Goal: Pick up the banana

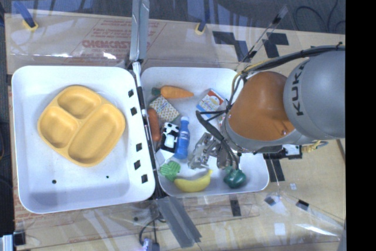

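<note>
The yellow banana (192, 184) lies along the near wall of the right bin (257, 180), between a green toy (170, 170) and a dark green round piece (235, 177). My gripper (211, 157) hangs just above and behind the banana, its two metal fingers apart and nothing between them. The grey and orange wrist covers the bin's right part.
The right bin also holds a carrot (176, 91), a white and red box (211, 100), a checkered block (164, 109), a red sausage (154, 125), a black-and-white toy (170, 135) and a blue bottle (183, 137). A yellow divided plate (82, 124) lies in the left bin (35, 191).
</note>
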Robot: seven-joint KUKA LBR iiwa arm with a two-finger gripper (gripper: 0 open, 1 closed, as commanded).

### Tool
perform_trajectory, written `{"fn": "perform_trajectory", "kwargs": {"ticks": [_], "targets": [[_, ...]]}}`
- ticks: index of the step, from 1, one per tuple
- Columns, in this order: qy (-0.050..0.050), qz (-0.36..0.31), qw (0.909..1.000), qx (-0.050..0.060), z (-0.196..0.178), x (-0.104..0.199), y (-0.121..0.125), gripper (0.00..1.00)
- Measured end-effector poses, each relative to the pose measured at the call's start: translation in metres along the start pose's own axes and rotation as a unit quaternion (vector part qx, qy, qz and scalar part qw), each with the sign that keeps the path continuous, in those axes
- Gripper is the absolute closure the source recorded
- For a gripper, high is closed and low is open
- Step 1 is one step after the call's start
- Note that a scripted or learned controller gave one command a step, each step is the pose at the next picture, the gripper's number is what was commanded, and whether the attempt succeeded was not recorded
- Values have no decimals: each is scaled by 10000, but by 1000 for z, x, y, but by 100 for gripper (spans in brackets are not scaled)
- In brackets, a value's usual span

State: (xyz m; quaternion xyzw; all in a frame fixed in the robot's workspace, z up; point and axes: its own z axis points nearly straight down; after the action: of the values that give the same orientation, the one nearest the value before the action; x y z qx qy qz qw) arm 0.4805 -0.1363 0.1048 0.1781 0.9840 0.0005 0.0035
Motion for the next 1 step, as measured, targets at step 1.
{"fn": "perform_trajectory", "kwargs": {"ticks": [1], "targets": [[0, 1, 10000, 0, 0, 0, 0, 0]]}}
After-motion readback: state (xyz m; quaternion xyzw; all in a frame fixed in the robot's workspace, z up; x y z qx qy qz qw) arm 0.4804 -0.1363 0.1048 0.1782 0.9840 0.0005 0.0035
